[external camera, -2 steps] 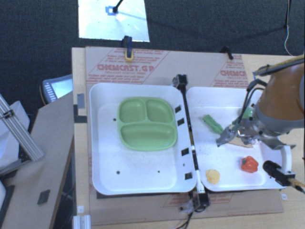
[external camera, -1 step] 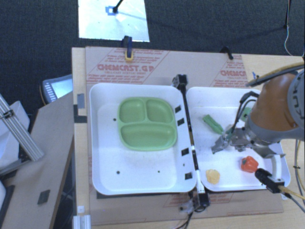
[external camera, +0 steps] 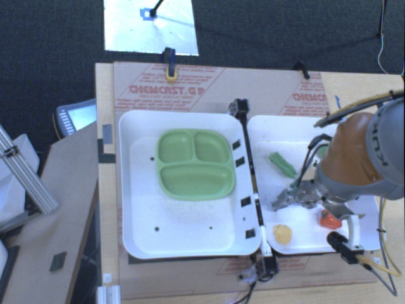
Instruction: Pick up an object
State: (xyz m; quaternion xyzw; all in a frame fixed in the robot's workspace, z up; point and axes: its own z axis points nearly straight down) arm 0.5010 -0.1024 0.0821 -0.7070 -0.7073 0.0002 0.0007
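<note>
The gripper [external camera: 283,201] hangs low over the right bin [external camera: 266,138], jaws spread and empty (green piece [external camera: 282,164] just beyond). Closing here risks catching only air.

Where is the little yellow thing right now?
The little yellow thing lies in the right bin, near its front edge, below the robot's hand and left of the orange-red object.

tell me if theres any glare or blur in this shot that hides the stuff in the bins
Camera view: even, soft lighting, with the white bins bright but not washed out; the green tray, green object and yellow piece read clearly; slight overall softness; the orange-red object is partly covered by the arm, not by glare; the gripper casts little shadow.
</note>
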